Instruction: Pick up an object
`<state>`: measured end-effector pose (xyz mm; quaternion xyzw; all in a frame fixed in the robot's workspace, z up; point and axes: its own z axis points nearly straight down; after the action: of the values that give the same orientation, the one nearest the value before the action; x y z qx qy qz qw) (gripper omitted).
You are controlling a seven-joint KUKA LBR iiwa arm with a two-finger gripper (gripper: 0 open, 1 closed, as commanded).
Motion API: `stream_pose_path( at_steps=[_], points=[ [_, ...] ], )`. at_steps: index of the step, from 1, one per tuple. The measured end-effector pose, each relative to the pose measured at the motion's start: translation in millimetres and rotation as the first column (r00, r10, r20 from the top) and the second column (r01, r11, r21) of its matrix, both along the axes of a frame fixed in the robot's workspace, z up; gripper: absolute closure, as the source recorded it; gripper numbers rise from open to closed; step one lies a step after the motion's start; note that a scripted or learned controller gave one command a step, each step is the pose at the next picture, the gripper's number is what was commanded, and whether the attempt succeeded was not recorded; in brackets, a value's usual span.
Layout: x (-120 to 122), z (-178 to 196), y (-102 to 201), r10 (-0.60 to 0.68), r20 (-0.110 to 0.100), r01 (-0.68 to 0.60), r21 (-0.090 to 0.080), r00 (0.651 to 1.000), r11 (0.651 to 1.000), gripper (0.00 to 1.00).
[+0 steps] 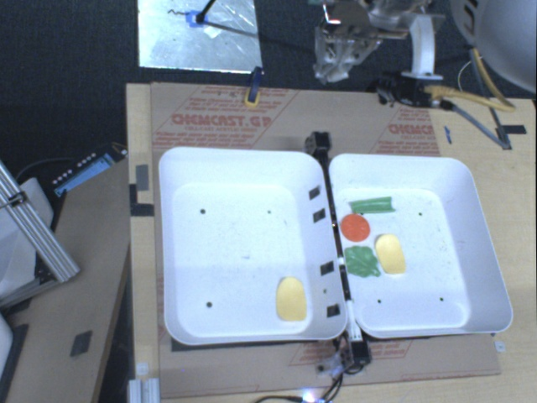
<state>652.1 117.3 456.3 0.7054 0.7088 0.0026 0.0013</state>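
Gripper [337, 57] first: we see it raised well above the bench [220, 114], beyond the far rim of the right bin [482, 225], and nothing sits between its fingers; whether they stand wide or narrow we cannot tell, since the view blurs them together. In the right bin, close to the divider, four small pieces cluster: a green oblong piece [372, 205] farthest back, an orange disc [355, 227] just in front of it, a leafy green piece [362, 261] nearer us, and a pale yellow oval [390, 254] just beside that. The left bin [180, 225] holds a second yellow oval [291, 299] alone near its front right corner. We judge all of these to be light, smooth plastic toys, stiff enough to squeeze but liable to slip on rounded faces. The lone yellow oval looks the easiest pick to us, with free space all round; we would close across its narrow width, near the middle.
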Motion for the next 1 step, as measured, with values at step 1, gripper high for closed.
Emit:
stream_pose_path(
  at_steps=[1],
  points=[
    [-25.0,-68.8,68.2,0.005,-0.01,-0.005,-0.001,1.0,1.0,1.0]
  ],
)
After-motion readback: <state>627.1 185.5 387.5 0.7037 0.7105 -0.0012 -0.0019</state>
